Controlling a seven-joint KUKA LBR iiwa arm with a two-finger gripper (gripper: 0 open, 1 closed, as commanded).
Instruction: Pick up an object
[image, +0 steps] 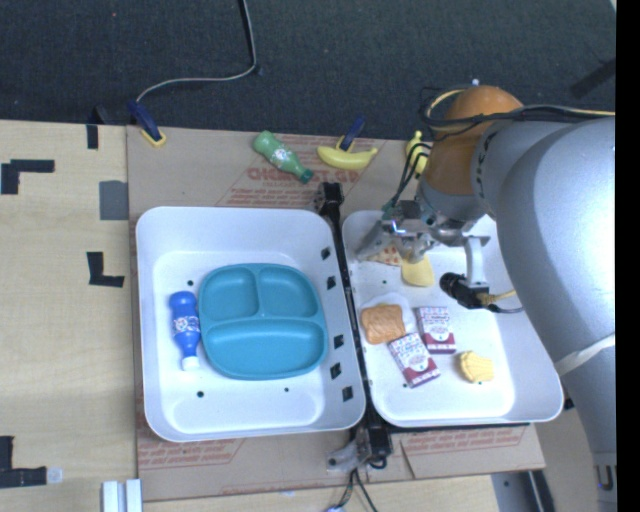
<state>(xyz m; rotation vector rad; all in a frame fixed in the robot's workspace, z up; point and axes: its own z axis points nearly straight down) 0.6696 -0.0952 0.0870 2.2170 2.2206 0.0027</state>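
My gripper (404, 238) is low over the far left part of the right bin (530, 385), under the orange-banded wrist. A yellow wedge (417, 271) lies right beneath and in front of it, and a small flat orange-brown piece (386, 257) lies to its left. Nearer the front are a tan round biscuit (382, 322), two red-and-white cartons (436, 328) (413, 360) and a small yellow lump (476, 367). The wrist hides where the gripper meets the objects.
The left bin (160, 230) holds a blue divided plate (263, 320) and a blue bottle (184, 329) lying beside it. Behind the bins, on the cardboard, lie a green bottle (282, 157) and a banana (347, 156). The grey arm covers the right side.
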